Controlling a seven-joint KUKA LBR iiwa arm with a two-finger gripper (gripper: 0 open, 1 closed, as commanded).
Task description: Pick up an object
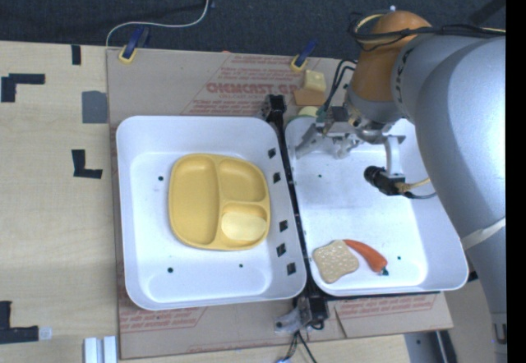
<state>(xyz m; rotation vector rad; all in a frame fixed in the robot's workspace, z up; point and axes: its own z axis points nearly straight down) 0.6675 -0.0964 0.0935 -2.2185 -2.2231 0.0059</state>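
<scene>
camera view: two white bins sit side by side on the tabletop. the left bin (131, 213) carries a yellow divided plate (219, 200). the right bin (436, 259) has a cracker-like slice (334, 261) at its near edge, with an orange carrot (366, 255) just beside it, both lying flat on the bin floor. the grey arm (460, 123) reaches in from the right, and the hand (333, 133) hangs over the far end of the right bin, well apart from those two pieces. a few small blocks (311, 89) lie just beyond the bins' far rim. the task looks barely started: nothing is lifted, and both likely targets rest untouched. the hand is too cluttered and small here, so i cannot tell its state, nor make out anything in its hold.
</scene>
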